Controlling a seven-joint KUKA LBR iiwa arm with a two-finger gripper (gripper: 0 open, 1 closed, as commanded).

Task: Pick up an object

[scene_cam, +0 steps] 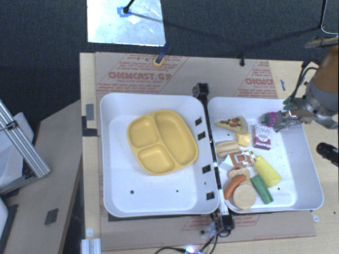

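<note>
The small purple object (271, 119), maybe a toy bunch of grapes, lies at the upper right part of the right white bin (302, 157), and it touches, or nearly touches, the tip of the robot's hand (282, 119), which comes in from the right on the grey arm with the orange band (324, 83). Whether the hand is open or closed on this purple object I cannot tell, because the tip is small and dark in the camera view. Just below the purple object stands a small pink and white carton (262, 137). To the left of it there is a toy pizza slice (231, 124), and under that a pale yellow cheese cube (243, 139) and a tan bread roll (226, 147). Lower in the same bin lie a small orange and white box (243, 159), a yellow plastic bottle shape (267, 172), a green stick-shaped toy (261, 189), an orange-red sausage (233, 186) and a round beige disc (244, 197), all close together. The left white bin (119, 194) holds a yellow plastic tray with three compartments (162, 141), placed at a slant near its middle. Both bins rest on a brown printed cardboard sheet (137, 73) on the light wooden desk (59, 157). Behind the desk, on the dark carpet floor (42, 36), lies a shiny silver square plate (125, 15).
</note>
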